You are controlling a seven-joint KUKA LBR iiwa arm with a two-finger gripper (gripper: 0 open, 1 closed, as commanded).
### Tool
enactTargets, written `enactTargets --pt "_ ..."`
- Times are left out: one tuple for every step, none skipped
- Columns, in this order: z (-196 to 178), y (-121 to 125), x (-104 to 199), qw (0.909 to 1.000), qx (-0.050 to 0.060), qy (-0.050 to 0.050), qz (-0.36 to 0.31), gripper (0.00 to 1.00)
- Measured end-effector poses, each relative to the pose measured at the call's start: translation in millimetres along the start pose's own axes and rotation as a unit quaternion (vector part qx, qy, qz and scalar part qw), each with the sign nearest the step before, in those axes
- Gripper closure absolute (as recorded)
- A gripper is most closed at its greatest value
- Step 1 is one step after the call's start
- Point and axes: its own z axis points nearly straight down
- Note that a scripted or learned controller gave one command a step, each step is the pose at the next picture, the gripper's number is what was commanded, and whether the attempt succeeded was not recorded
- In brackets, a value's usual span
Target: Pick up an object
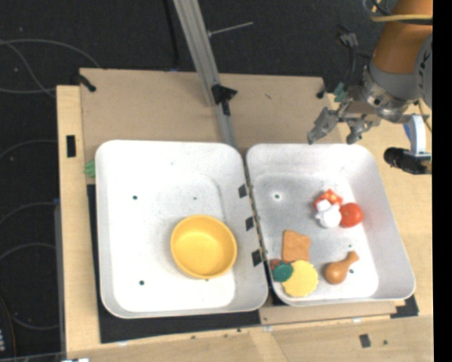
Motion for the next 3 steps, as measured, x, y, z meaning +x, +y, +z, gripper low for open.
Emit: enactTargets --pt "-0.1 -0.2 -0.8 1.0 0.0 -0.001 0.0 0.0" --pt "61.8 -2.7 -7.6 1.0 0.003 -0.001 0.002 0.0" --pt "111.9 -1.3 0.0 1.0 0.002 -0.001 0.001 0.0"
